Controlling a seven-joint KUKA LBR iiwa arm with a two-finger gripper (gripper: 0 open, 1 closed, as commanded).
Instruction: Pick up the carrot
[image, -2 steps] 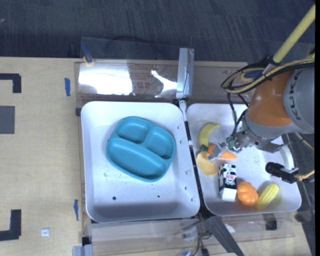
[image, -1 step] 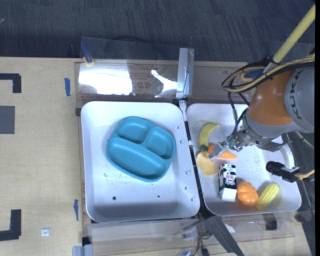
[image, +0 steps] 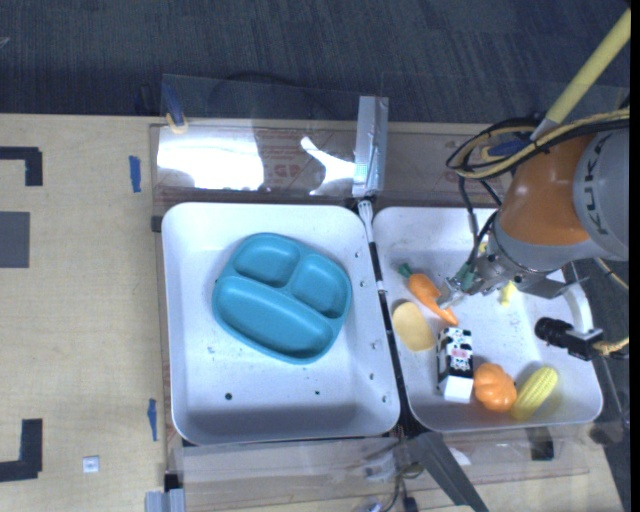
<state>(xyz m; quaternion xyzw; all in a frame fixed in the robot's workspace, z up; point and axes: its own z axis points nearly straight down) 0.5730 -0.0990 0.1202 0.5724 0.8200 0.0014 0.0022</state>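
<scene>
Two bins on my table, so starting at the frame's bottom: the right bin has a yellow corn, an orange pumpkin toy and a cow-print carton bunched low. Carrot lies mid-frame, probably scattered for picking. Gripper sits just right of it; can't tell if jaws are open.

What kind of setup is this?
Likely a robot manipulation lab bench: two white bins, toy food such as a carrot and a blue divided plate, and a KUKA arm.
</scene>
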